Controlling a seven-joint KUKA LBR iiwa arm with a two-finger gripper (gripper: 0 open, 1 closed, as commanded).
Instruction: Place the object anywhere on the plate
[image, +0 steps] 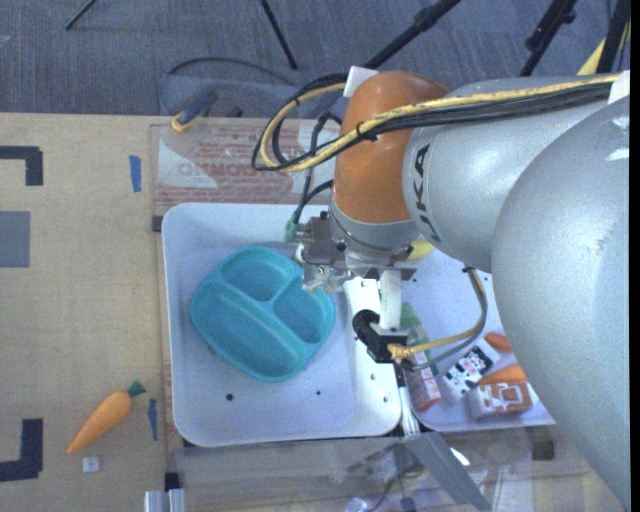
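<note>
On the arm (500, 190), partial "KU" lettering, beside it a blue plate (262, 312), white bin (190, 400).

We see a robotics lab. A big grey arm (520, 200) with an orange band reaches over a wooden bench (80, 300) marked with blue tape (135, 172) and black squares. Loose cables (300, 120) loop over it, tripod legs (280, 40) stand on grey carpet (120, 50), and white bins (185, 300) hold toy props.
</note>
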